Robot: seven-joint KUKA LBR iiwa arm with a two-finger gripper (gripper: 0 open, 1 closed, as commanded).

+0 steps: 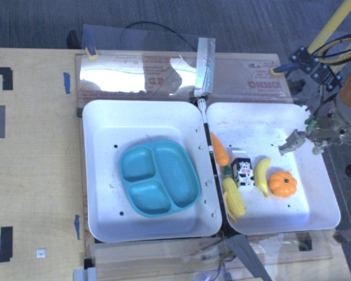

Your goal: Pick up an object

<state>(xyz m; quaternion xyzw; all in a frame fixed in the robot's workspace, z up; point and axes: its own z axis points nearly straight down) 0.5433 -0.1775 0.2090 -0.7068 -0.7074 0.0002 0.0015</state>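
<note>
The right bin (316, 215) holds several toy foods. An orange carrot (220, 151) lies by the bin's left wall, with a yellow corn cob (234, 196) below it. A small black-and-white cow-print carton (243, 172) sits in the middle, and beside it are a yellow banana (262, 176) and an orange pumpkin (282, 184). My gripper (303, 144) hangs over the bin's upper right part, above and to the right of the pumpkin. Its fingers (289, 141) stand apart, open, with nothing between them.
The left bin (99, 157) holds a blue divided plate (158, 177). A metal post (205, 66) stands behind the seam between the bins. Cables and a yellow rod (333, 22) crowd the upper right near the arm.
</note>
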